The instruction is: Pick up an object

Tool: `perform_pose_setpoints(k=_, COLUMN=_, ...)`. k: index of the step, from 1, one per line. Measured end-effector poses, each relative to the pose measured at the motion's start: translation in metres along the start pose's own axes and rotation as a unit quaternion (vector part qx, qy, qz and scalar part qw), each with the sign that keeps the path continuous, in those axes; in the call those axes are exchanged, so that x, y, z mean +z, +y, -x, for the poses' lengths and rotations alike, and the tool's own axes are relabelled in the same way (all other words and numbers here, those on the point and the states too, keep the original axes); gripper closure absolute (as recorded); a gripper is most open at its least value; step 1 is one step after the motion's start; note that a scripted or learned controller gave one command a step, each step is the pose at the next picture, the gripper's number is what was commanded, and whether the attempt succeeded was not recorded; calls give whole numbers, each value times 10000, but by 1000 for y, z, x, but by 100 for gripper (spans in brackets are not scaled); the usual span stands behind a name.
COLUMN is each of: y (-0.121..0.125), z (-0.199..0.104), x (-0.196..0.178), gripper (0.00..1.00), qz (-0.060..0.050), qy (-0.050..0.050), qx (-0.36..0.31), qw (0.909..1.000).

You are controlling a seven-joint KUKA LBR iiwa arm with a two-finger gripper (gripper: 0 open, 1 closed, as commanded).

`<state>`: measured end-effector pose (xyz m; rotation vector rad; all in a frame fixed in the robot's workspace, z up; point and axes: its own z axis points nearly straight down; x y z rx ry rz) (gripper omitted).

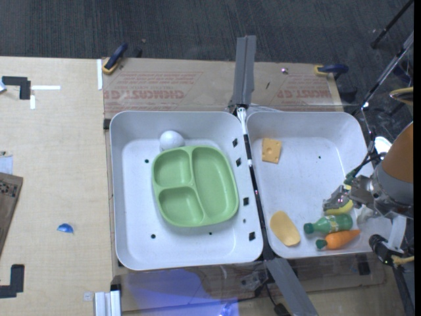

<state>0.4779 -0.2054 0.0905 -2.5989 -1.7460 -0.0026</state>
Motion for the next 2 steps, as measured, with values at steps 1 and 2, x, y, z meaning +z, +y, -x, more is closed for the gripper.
perform_pose_setpoints(k=1, y=1, z=2, x=-9, gripper=100, qz=10, qy=-24, qx=17, qw=10000)
perform_pose_setpoints(k=2, y=17, z=-106, x=-163, gripper=100, qz=27, qy=-50, qx=-832, qw=9965)
